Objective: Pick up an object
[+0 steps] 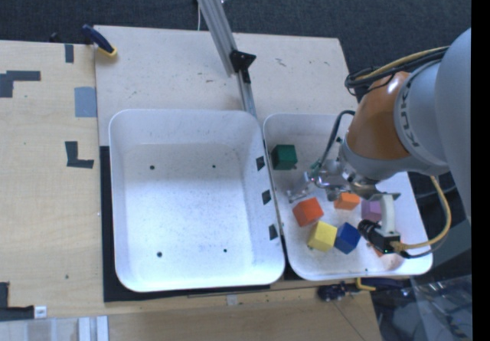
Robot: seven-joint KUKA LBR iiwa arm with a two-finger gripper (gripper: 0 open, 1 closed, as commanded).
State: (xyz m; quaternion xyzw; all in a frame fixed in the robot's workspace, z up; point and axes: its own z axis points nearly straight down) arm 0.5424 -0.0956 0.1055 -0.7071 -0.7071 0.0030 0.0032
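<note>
My gripper (312, 183) hangs low in the right bin (406, 259), just above and to the right of an orange block (308, 211). A green cube (285, 155) lies further back on the bin's left side. In front sit a yellow cube (322, 236) and a blue cube (347, 238), side by side. A small orange piece (348, 199) and a pale purple piece (371, 209) lie right of the gripper, partly under the wrist. I see nothing held in the gripper.
The left bin (122, 140) stands beside the right one, with a shared wall between them. A slanted metal rail (218, 21) runs from the top down to the bins' junction. The grey and orange arm covers the right bin's back right part.
</note>
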